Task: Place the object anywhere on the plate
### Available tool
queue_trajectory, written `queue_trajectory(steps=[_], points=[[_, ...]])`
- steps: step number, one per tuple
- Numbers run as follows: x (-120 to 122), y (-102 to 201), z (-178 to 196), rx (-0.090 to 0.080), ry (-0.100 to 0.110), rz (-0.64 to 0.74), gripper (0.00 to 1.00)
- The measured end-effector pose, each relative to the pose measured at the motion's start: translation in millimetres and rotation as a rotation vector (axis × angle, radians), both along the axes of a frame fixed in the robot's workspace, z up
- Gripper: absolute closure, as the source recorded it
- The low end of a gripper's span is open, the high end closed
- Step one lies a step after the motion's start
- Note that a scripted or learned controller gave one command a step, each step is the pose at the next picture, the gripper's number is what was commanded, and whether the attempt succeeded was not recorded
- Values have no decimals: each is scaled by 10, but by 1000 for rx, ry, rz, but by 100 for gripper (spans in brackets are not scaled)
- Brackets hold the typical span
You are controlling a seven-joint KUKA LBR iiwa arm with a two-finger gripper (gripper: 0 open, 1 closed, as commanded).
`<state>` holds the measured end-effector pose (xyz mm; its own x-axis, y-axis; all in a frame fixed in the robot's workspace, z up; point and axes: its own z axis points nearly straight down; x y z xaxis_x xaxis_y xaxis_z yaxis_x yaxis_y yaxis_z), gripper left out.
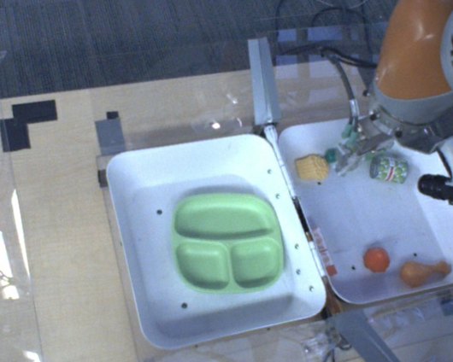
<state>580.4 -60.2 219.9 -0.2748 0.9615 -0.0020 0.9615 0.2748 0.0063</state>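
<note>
Pale wood bench (69, 273) carries my two white bins side by side. I see the green divided plate (227, 241) lying in the left bin (155, 318), nothing on it. My arm (424, 46) hangs over the right bin (348, 280), with the gripper (357, 144) low near its far edge, just beside a yellow corn-like piece (312, 168) and a green-and-white object (387, 168); I cannot tell how the claw is set. An orange ball (376, 259) and a tan drumstick-shaped piece (423, 272) sit near the bin's front edge.
</note>
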Motion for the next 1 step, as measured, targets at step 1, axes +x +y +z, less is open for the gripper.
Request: queue_trajectory(steps=[1], points=[[493,-124,-21,-1,-1,42,100]])
